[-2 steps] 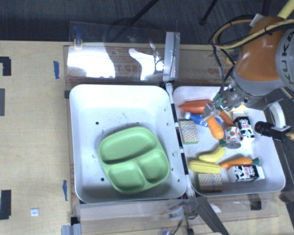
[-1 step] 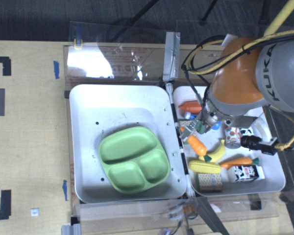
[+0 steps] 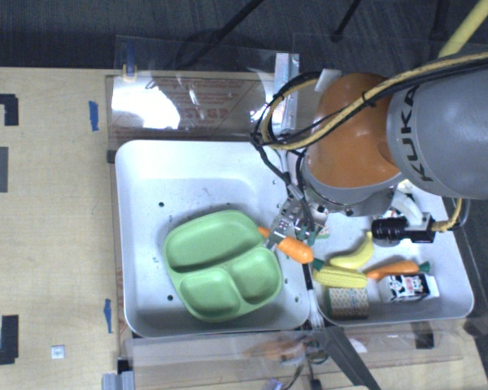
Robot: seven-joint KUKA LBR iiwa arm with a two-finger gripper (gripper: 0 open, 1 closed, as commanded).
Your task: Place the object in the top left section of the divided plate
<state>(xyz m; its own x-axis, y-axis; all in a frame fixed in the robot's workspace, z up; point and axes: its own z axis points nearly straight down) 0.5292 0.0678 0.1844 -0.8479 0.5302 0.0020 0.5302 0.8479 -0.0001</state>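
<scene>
The claw (image 3: pixel 295 224) grips an orange carrot (image 3: pixel 289 246) at the green divided plate's (image 3: pixel 221 264) three-o'clock rim, poised for carrying toward its ten-o'clock section.

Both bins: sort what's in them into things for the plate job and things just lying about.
For the job: green divided plate; orange carrot at the gripper.

Lying about: banana, corn cob, second carrot, milk carton, tan block.
</scene>
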